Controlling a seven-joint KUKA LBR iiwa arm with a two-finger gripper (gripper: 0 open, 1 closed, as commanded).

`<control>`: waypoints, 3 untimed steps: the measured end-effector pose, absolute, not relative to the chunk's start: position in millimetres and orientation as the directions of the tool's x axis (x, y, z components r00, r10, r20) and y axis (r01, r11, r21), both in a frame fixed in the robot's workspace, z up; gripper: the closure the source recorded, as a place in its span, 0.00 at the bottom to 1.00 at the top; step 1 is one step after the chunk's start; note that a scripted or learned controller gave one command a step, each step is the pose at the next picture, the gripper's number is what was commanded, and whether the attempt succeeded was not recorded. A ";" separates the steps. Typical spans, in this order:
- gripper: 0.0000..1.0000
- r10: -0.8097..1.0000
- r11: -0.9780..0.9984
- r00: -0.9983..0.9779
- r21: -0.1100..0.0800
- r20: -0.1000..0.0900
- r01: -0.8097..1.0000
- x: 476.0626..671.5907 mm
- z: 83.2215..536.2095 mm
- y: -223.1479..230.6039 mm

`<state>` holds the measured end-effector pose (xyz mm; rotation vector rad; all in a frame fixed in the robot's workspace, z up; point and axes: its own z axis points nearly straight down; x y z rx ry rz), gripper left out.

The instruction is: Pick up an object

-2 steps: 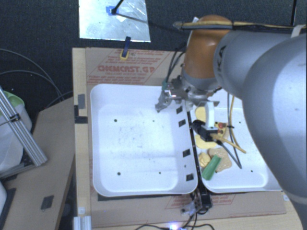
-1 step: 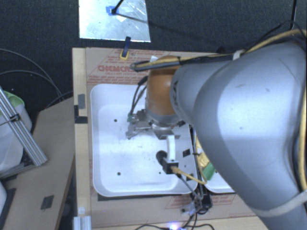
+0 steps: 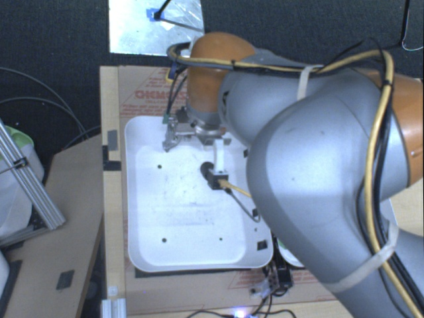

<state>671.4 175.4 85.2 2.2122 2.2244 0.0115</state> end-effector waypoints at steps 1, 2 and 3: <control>0.00 1.000 0.008 -0.008 0.003 0.004 1.000 665.8 85.6 232.2; 1.00 1.000 0.008 -0.008 0.006 0.002 1.000 667.5 97.3 228.7; 1.00 1.000 -0.004 0.004 0.004 -0.002 1.000 670.3 132.8 159.3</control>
